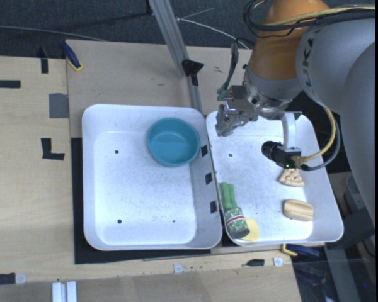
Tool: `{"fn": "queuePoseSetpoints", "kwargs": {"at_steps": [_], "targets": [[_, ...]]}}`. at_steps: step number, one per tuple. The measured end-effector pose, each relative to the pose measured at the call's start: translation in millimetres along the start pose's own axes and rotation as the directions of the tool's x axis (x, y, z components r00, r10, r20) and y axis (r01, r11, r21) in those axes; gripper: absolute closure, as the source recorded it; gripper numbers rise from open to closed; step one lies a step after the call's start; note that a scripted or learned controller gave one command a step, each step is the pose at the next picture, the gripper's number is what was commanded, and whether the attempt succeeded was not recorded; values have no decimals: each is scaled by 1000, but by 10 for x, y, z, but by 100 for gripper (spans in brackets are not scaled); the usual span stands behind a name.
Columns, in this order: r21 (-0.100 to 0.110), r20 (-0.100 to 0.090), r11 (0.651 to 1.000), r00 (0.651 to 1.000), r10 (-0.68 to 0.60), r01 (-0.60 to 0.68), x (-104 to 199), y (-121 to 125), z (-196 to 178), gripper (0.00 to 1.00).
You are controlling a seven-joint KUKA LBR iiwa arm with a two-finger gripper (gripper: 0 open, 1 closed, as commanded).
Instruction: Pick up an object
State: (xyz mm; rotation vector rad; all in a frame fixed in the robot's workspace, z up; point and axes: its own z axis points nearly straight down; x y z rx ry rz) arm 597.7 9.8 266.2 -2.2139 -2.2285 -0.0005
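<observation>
No object is picked yet. The likeliest candidates lie in the right bin: a green bottle along its left wall with a yellow disc at its lower end, a bread roll near the right wall, and a tan wedge just above the roll. A blue bowl sits alone in the left bin. The end effector hangs over the right bin's upper left corner, nothing visibly in it; whether it is apart or together I cannot tell. This looks like the approach step. Next, it would need to travel down the bin over the bottle, line up across its narrow body, and descend.
</observation>
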Motion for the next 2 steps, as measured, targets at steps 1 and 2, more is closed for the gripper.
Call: {"fn": "queuePoseSetpoints", "kwargs": {"at_steps": [1, 2], "targets": [[1, 1, 1000, 1000, 2, -2, 346, 217, 158, 100], [1, 1, 1000, 1000, 2, -2, 808, 495, 386, 100]]}}
